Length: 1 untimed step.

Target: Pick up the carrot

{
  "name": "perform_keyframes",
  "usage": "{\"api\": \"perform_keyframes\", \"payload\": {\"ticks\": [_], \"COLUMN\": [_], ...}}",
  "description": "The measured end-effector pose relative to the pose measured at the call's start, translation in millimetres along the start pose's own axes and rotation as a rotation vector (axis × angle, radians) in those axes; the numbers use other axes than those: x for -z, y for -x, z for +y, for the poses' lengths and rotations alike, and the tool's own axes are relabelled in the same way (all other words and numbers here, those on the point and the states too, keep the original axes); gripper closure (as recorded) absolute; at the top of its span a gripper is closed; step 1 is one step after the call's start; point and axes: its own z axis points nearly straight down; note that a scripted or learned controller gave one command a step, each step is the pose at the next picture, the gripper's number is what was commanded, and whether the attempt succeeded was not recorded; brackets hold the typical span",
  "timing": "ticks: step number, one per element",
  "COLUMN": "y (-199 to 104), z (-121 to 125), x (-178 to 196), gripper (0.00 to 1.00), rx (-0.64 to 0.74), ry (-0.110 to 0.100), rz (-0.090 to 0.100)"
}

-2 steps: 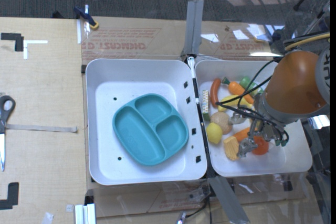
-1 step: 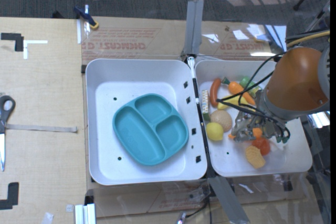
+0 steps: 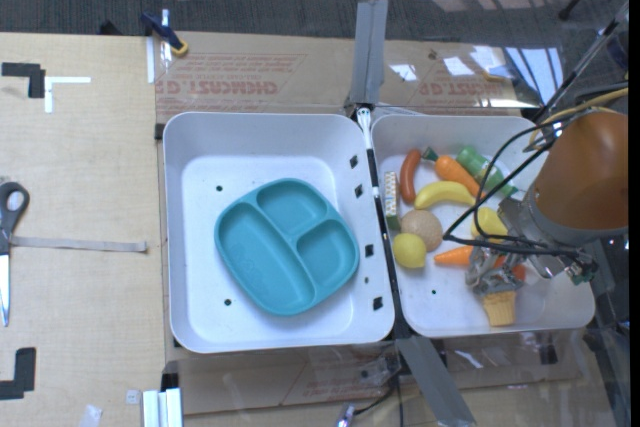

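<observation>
The carrot [image 3: 456, 171] (beside the banana [image 3: 443, 194]) looks light, rigid and smooth; grasp mid-body. End effector [image 3: 490, 267] state: cannot tell.

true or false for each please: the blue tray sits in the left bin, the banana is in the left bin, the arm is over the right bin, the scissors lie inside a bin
1. The blue divided tray sits in the left bin. True.
2. The banana is in the left bin. False: it lies in the right bin, beside a carrot.
3. The arm is over the right bin. True.
4. The scissors lie inside a bin. False: they lie on the bench, left of both bins.
</observation>
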Motion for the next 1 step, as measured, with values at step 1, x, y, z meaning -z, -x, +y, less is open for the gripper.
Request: {"api": "perform_keyframes", "payload": {"ticks": [1], "y": [0.2], "z": [0.3], "x": [0.0], "gripper": [0.0], "rx": [0.001], "ry": [0.0], "rz": [0.0]}}
